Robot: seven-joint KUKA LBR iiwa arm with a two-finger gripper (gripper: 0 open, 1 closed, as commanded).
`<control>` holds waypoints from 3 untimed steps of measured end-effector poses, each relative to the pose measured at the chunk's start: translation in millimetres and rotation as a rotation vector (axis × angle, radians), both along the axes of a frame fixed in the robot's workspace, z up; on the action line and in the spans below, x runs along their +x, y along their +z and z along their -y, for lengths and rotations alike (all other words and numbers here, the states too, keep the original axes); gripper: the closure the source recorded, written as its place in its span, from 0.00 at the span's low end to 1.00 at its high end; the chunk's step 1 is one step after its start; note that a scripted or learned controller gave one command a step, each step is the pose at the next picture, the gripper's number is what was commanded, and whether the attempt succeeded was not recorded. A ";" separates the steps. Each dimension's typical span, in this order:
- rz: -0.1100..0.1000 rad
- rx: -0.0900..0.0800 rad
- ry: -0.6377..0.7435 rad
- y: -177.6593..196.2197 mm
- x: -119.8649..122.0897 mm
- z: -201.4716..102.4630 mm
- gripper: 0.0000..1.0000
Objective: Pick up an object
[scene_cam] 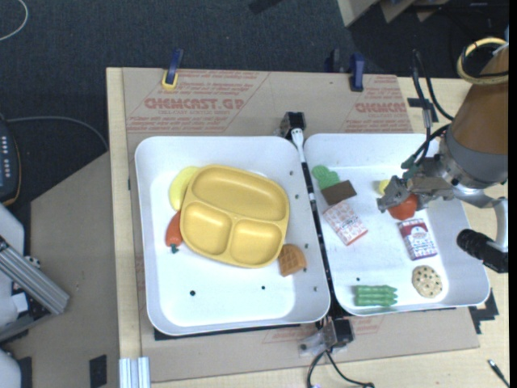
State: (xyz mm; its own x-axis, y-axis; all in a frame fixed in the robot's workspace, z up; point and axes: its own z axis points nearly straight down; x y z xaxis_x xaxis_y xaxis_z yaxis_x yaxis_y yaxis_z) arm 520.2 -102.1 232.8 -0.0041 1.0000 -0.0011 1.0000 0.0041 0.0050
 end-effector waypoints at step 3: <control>0.000 0.000 -0.001 -10.9 131.2 -53.8 1.00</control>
